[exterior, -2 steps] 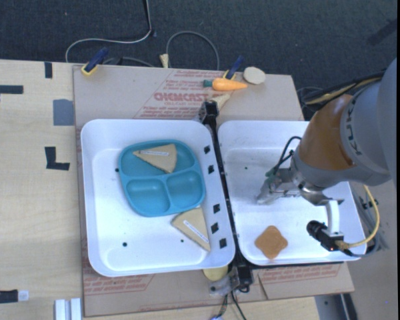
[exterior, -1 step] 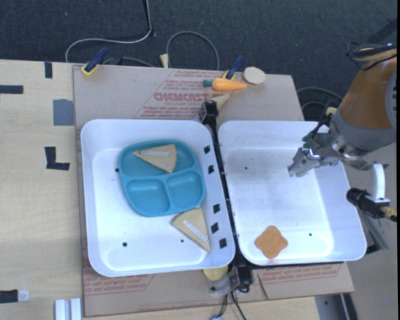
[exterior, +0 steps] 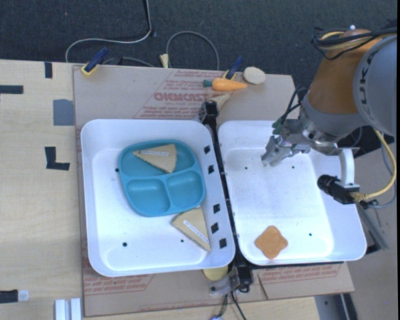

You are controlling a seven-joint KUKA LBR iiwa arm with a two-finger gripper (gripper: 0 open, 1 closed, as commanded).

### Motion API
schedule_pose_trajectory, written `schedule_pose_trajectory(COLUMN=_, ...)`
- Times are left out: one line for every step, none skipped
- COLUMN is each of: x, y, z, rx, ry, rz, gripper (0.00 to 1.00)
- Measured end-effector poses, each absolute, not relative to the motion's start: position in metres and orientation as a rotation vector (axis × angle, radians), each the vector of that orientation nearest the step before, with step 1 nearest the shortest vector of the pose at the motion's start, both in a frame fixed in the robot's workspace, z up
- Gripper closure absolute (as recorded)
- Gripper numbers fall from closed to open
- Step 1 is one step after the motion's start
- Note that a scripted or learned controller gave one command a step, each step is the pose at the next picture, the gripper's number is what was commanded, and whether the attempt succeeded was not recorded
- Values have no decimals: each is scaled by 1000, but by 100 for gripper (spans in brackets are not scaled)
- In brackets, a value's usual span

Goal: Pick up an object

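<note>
Your gripper [exterior: 275, 153] hung low over the right bin's [exterior: 333, 245] far end, fingers narrow, holding nothing; the cookie [exterior: 271, 242] lay well apart, near the front.

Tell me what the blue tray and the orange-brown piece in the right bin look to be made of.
Blue tray: likely moulded plastic, smooth with a slight sheen, one even colour, rounded compartments. Orange-brown piece: matte, lumpy-edged, maybe soft plastic or foam toy food, like a nugget; the look leaves it open.
</note>
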State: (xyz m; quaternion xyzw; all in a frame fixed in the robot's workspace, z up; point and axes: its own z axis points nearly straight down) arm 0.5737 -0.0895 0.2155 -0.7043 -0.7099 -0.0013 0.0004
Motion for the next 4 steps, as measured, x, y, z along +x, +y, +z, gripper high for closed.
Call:
schedule_pose_trajectory(x=572, y=-94, z=214, rx=-2218, ry=-2223, rz=1, gripper=0)
schedule_pose_trajectory(x=597, y=-211, z=240, rx=-2235, ry=-2218, rz=4, gripper=0)
schedule_pose_trajectory(x=641, y=-157, z=267, rx=-2216, ry=-2231, rz=-6, gripper=0)
schedule_pose_trajectory(x=649, y=-221, z=322, rx=-2230, ry=-2225, rz=-1, gripper=0)
